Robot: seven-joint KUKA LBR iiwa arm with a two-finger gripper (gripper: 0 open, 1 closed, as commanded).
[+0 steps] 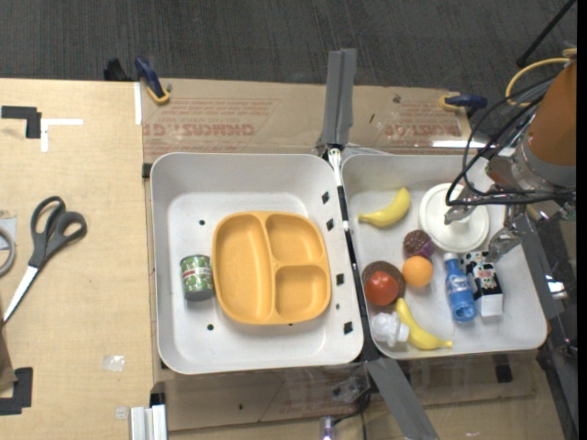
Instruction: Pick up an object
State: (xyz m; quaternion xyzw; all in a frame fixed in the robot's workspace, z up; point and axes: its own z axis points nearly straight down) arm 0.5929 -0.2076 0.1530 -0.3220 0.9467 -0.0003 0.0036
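Wooden bench (pixel 73 319) carried two white bins; scissors (pixel 41 236) lay at its left. Left bin (pixel 170 337) held a yellow tray (pixel 272 267) and a green can (pixel 195 276) just beside it. Right bin (pixel 514 337) held two bananas (pixel 387 208), an apple (pixel 382 284), an orange (pixel 417 271), a blue bottle (pixel 460 291). Gripper (pixel 477 227) hung over the right bin's back, above a white round piece (pixel 454 216); cannot tell its opening or any hold.

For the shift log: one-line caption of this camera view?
KUKA arm's gripper over the right bin of toy fruit; yellow divided plate and small can in left bin.
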